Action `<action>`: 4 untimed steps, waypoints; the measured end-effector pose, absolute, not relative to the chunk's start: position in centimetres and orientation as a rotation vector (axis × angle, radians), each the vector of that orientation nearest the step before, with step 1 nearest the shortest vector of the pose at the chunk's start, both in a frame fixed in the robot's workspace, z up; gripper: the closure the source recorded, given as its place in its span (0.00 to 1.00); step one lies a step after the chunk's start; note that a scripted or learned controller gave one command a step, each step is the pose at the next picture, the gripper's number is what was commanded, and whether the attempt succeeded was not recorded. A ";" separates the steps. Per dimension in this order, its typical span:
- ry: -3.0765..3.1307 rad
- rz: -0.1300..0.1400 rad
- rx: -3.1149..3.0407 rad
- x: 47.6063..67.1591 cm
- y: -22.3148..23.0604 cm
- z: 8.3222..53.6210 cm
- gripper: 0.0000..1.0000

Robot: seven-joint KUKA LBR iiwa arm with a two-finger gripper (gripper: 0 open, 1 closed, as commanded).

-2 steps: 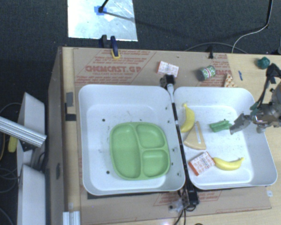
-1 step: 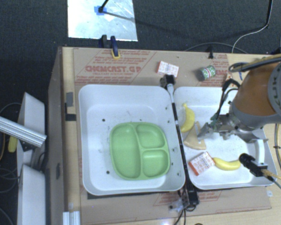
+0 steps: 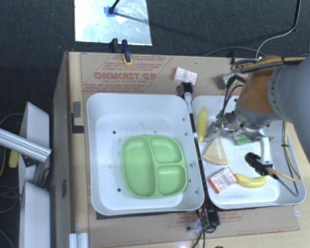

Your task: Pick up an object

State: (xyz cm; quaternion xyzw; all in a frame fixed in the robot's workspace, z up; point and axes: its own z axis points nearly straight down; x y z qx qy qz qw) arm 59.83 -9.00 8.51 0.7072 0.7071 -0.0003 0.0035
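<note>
A brown bench point(image 3: 144, 74) on dark carpet bears two white bins. The left bin point(image 3: 101, 118) holds a green plate point(image 3: 154, 166). In the right bin point(image 3: 287, 187), a pale wedge point(image 3: 215, 152) lies near the middle, a banana point(image 3: 250, 180) at 5 o'clock, a red-and-white packet point(image 3: 222, 180) at 7 o'clock just beside the banana's tip, and a yellow stick point(image 3: 201, 121) at 10 o'clock along the left wall. The arm point(image 3: 279, 94) reaches in from 3 o'clock. Its gripper point(image 3: 220, 128) is low over the bin, at the wedge's 12 o'clock; I cannot tell whether it is spread or pressed together, and nothing visibly sits in it.
</note>
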 end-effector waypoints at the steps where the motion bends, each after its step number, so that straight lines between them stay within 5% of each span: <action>1: 2.226 -0.014 2.219 66.7 -9.1 8.4 0.00; 4: 2.223 0.000 2.219 58.0 -10.4 8.4 0.00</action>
